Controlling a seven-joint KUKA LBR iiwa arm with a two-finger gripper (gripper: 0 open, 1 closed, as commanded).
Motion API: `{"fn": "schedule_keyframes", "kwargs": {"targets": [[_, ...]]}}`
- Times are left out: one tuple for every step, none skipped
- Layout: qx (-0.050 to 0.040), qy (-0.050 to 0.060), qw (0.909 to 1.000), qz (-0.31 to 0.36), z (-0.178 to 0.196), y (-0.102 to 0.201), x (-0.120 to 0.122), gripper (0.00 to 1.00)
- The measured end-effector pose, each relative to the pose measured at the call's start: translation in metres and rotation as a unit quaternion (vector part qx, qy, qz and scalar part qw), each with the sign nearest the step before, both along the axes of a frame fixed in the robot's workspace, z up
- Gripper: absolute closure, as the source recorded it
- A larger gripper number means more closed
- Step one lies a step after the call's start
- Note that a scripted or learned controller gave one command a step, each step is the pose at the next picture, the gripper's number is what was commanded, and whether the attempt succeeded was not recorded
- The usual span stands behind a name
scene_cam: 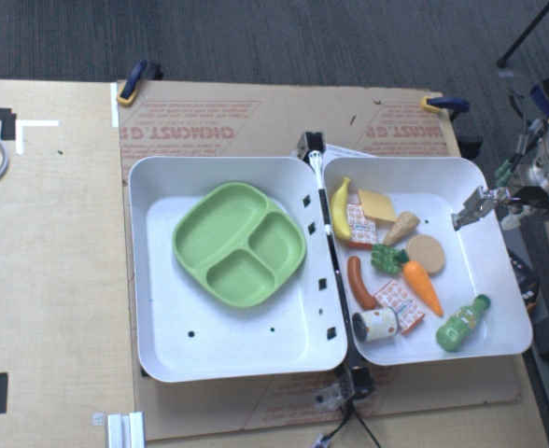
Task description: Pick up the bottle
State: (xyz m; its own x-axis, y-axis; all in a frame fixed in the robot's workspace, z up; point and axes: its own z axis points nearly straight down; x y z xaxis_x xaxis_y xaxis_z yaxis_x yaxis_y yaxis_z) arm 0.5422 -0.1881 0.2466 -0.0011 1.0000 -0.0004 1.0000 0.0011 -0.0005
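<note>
The gripper [472,210] hangs with open, empty jaws; the green bottle [461,324] lies well below them.

bins [153,250]: glossy white plastic
plate [240,244]: matt green plastic
bottle [462,324]: shiny green plastic
bench [50,297]: pale wood

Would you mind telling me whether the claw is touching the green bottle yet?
Apart. The camera view shows the claw at the right bin's far right edge, with bare white floor between it and the bottle lying near the front corner.
</note>
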Motion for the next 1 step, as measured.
{"fn": "schedule_keyframes", "kwargs": {"targets": [[-0.0003, 0.000, 1.0000, 0.001, 0.0096, -0.0002, 0.0006, 1.00]]}}
